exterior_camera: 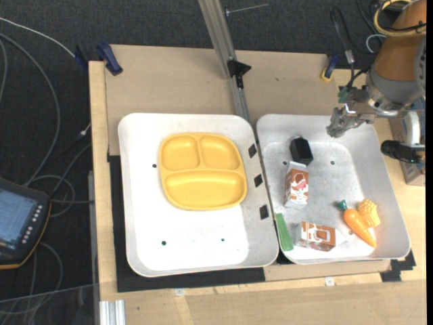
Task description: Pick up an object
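My gripper (340,125) hangs over the far edge of the right bin (388,193), near its back right corner, with nothing seen in it. A small black block (300,149) lies in that bin, to the left of the gripper and a little nearer. Below the block stands a red-and-white carton (296,186). A second such carton (318,235) lies flat near the front edge, with a green stick (283,230) beside it on the left. An orange toy carrot (358,227) and a yellow toy corn (369,210) rest together at the front right.
The left bin (139,202) holds a yellow divided plate (201,170) in its far half. A metal post (226,46) slants up from between the two bins at the back. Blue clamps (108,57) grip the bench's far edge.
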You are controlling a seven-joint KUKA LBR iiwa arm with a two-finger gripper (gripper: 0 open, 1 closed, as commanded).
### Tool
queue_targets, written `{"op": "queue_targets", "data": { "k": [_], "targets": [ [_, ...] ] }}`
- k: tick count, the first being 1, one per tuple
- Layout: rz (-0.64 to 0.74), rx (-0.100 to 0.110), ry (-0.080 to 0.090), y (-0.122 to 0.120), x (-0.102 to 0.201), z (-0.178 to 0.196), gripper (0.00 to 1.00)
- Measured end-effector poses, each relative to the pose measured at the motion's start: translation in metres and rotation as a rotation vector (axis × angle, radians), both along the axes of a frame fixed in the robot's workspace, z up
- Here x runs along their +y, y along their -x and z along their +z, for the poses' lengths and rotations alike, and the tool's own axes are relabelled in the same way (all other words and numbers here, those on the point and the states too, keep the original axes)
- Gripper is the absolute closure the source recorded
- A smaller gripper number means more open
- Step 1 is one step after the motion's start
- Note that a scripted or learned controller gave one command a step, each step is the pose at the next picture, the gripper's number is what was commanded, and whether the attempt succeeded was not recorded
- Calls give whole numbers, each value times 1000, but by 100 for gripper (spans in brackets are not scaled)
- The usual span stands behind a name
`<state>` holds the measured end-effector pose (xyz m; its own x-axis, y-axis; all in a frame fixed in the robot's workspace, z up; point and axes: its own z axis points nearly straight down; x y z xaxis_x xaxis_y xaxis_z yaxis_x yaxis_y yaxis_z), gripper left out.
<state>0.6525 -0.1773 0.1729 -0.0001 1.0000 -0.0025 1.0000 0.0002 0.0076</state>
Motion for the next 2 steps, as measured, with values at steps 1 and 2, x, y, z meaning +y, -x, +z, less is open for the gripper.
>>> {"op": "queue_targets", "data": {
  "k": [1, 2],
  "targets": [
    [1, 0, 0, -2, 0, 51, 100],
    [4, 9, -5, 16, 42, 47, 100]
  ]
}}
